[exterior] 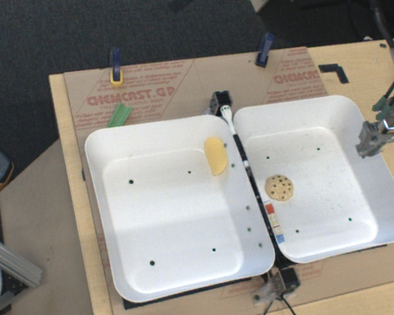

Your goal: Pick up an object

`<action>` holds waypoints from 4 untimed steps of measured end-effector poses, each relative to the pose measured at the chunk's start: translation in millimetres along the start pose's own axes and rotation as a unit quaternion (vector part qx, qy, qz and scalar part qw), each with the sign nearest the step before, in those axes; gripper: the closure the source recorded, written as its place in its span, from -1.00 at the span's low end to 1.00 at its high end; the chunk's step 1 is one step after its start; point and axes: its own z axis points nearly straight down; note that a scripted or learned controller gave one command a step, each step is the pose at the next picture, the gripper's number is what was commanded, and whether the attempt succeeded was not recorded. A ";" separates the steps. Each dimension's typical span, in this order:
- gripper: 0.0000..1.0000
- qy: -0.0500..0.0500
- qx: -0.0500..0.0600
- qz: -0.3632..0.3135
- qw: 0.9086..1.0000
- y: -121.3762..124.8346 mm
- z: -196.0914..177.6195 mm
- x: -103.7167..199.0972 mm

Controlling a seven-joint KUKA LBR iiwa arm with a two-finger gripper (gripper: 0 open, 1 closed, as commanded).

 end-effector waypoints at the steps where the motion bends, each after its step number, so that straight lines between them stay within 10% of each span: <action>1: 1.00 0.000 0.000 0.000 1.000 0.0 -6.7 4.8; 2: -1.00 0.000 0.000 0.001 1.000 -0.1 -6.3 4.5; 3: -1.00 0.002 -0.003 -0.006 1.000 0.8 -88.8 132.4; 4: 1.00 0.000 0.000 0.000 1.000 1.0 -94.9 125.6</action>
